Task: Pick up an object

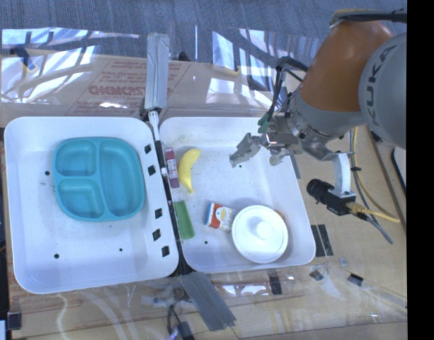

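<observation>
Camera view — gripper [258,149] spread, nothing held, over bare floor beside banana [188,168].

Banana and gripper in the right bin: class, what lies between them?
In the camera view, just bare white bin floor lies between the banana and the gripper; the small carton and white lidded bowl lie below that stretch.

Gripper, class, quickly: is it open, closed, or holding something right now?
Gripper: over the right bin, nothing seen between its fingers; open or closed cannot be told.
</observation>
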Controlling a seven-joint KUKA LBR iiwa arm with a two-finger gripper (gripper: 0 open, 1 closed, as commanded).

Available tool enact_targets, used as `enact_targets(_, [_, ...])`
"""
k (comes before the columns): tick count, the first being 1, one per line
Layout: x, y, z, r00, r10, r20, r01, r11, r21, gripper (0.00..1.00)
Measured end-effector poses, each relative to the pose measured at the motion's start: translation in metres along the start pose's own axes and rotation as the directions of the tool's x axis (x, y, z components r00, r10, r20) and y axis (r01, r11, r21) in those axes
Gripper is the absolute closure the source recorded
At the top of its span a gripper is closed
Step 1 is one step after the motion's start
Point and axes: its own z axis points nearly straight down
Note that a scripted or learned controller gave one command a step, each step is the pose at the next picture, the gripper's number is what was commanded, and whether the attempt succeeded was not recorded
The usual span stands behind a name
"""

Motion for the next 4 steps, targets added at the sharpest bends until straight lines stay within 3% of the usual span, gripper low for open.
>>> enact_targets(1, [0.016,-0.071,0.113,0.990,0.138,-0.001,-0.138,0.990,0.002,0.00])
enact_targets(2, [0.010,-0.058,0.172,0.986,0.167,-0.003,-0.167,0.986,-0.019,0.00])
enact_targets(3, [0.010,-0.058,0.172,0.986,0.166,-0.003,-0.166,0.986,-0.019,0.00])
enact_targets(4, [0.021,-0.056,0.177,0.974,0.228,0.005,-0.228,0.973,-0.035,0.00])
